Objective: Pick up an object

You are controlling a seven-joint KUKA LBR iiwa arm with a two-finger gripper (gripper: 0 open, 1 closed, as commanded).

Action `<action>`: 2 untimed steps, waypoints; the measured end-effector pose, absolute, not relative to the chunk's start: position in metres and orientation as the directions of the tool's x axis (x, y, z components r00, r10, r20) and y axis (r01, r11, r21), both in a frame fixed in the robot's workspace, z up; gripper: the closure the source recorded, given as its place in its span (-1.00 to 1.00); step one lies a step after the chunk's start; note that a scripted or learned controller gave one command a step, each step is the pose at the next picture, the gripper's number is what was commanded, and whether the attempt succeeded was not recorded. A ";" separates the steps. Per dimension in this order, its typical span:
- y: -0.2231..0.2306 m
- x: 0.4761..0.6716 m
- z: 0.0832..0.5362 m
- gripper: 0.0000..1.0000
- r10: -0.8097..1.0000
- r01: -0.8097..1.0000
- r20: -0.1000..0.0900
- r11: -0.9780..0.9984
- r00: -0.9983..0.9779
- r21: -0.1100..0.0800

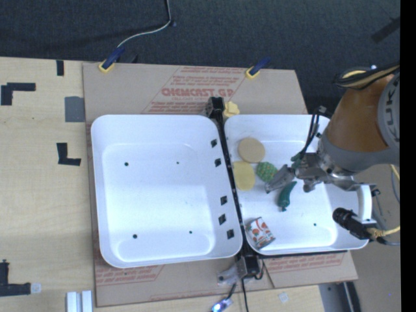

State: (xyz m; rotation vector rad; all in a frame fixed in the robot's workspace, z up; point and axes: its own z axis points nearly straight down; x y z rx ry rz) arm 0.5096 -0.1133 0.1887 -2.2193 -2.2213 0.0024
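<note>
A dark green toy lay in the right bin, just beside the gripper, which hung low over it; whether the gripper was clenched or released could not be told, and nothing showed clearly between its tips. Just left sat a bumpy green piece, a pale yellow block and, farther back, a round tan disc. A small red-and-white packet lay near the bin's near left corner. The left bin stood alongside, on brown cardboard.
</note>
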 end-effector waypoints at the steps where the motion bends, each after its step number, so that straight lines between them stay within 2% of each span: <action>1: -0.157 0.555 0.107 -1.00 1.000 1.000 -0.001 -0.001 0.001 -0.003; 2: -0.221 0.635 0.089 -1.00 1.000 1.000 0.000 0.003 -0.003 0.010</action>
